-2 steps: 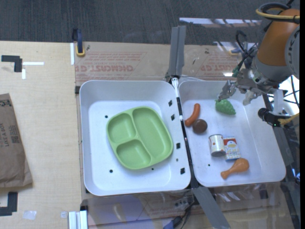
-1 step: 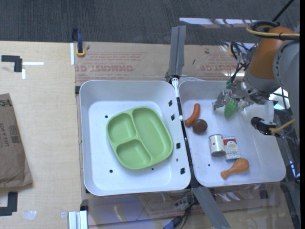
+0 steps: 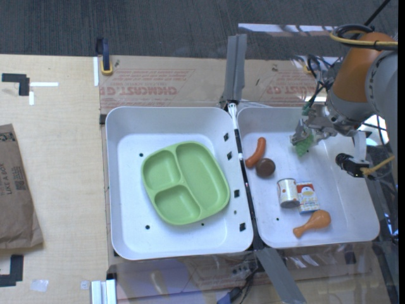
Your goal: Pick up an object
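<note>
My gripper (image 3: 306,135) hangs over the far part of the right bin (image 3: 354,233), at about one o'clock from the middle of the picture. A small green thing (image 3: 303,144) sits right at its tip. It looks like the green thing is caught between my fingers, but the metal parts hide most of it, so I cannot tell what it is. My fingers look nearly closed around it. My arm (image 3: 361,75) is cut off by the right edge, and wires cross in front of it.

Down from my gripper, at about seven o'clock, lies an orange hot dog (image 3: 256,151). A dark brown round thing (image 3: 266,166) touches its lower end. It is too small for me to name. At six o'clock from my gripper a little can (image 3: 288,192) lies on its side, just beside a small box (image 3: 307,197) with red on it. I cannot read the words. Lower still is an orange chicken leg (image 3: 312,223).

Far off at nine o'clock is the left bin (image 3: 120,189). A green plate (image 3: 185,182) with three parts lies in it. A brown paper bag (image 3: 16,189) is cut off by the left edge.
</note>
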Tool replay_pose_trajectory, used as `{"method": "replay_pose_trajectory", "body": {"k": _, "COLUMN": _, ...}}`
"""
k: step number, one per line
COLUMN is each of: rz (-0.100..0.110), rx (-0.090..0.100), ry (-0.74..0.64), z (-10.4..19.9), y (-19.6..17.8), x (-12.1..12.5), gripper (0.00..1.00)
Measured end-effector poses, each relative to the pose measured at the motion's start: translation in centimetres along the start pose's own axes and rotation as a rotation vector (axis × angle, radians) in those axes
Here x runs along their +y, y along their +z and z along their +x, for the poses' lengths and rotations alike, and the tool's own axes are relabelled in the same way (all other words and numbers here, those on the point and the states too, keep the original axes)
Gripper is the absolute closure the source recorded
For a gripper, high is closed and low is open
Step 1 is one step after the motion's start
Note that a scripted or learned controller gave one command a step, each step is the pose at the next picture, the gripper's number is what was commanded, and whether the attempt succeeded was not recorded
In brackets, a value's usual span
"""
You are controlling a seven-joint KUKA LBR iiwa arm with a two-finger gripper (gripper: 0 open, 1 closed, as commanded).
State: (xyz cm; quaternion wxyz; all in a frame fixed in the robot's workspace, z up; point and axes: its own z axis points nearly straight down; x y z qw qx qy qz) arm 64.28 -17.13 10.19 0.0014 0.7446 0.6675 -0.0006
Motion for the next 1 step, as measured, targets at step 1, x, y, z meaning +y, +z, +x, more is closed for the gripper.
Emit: {"method": "replay_pose_trajectory", "body": {"k": 1, "rz": 0.001, "rx": 0.002, "ry": -0.050, "z": 6.90, "y": -10.56, "x": -1.20, "gripper": 1.00}}
